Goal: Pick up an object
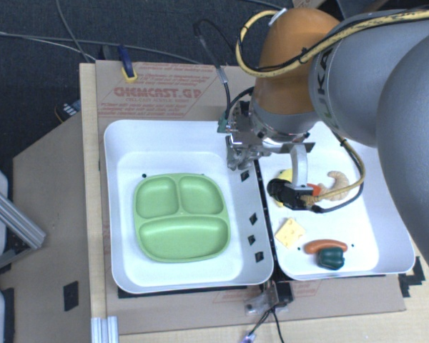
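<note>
tool [240, 157] over rim between bins | grip state: cannot tell | targets in right bin [372, 224]: yellow wedge [290, 232] at tool's 5 o'clock, tan curved piece [336, 183] at 3 o'clock | risk: descending here likely strikes rim, closes on nothing

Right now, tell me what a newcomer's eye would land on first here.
The big grey arm with its orange band looms at the upper right, its tool hanging over the wall between the two bins. Next comes the green divided plate, lying in the left bin. Small items are scattered in the right bin: a yellow wedge, a tan curved piece and an orange and green piece near the front.
</note>
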Controlling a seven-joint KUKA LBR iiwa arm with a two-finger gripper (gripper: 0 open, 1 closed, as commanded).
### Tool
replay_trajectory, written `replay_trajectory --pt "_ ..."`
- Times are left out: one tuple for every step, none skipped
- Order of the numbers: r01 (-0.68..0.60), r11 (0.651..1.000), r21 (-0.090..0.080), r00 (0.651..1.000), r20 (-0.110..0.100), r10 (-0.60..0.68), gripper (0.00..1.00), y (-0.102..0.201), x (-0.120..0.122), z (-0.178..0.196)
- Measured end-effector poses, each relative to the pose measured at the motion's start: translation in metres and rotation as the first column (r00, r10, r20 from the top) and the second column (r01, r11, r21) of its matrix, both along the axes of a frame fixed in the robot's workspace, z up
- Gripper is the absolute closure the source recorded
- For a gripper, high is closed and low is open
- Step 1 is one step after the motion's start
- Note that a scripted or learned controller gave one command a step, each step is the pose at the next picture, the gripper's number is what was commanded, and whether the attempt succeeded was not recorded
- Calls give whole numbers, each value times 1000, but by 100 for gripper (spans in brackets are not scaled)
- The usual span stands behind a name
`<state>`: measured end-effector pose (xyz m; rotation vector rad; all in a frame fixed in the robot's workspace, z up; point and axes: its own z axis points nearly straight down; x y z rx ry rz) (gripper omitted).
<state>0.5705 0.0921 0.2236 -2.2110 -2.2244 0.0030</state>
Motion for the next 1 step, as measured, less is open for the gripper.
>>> replay_trajectory --pt "5 1000 -1 1000 2 -5 0 -3 1 1"
